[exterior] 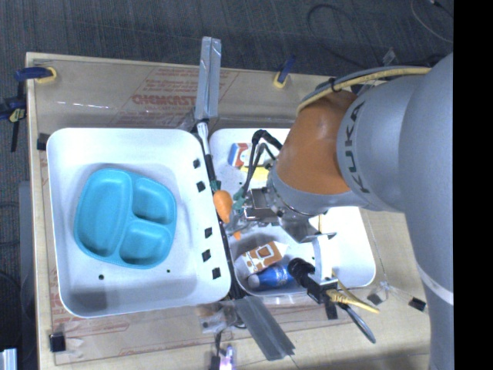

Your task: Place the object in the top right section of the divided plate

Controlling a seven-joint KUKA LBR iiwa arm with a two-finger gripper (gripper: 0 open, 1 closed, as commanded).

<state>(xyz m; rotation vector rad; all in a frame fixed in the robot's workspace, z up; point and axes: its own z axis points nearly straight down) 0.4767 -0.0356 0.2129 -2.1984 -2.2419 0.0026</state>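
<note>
A blue divided plate [125, 216] lies in the left white bin [65, 276], its three sections bare. In the right bin [362, 264], an orange carrot-like object [223, 204] lies against the left wall beside the divider. My gripper [245, 210] hangs low over the right bin just right of that orange object, under the arm's orange band. The big grey arm hides much of the right bin.
A small carton with orange print [260, 256] and a blue bottle-like item [271, 277] lie at the front of the right bin. A white packet with red and blue print [239, 155] sits at the back. A metal bar [206, 79] stands behind the bins.
</note>
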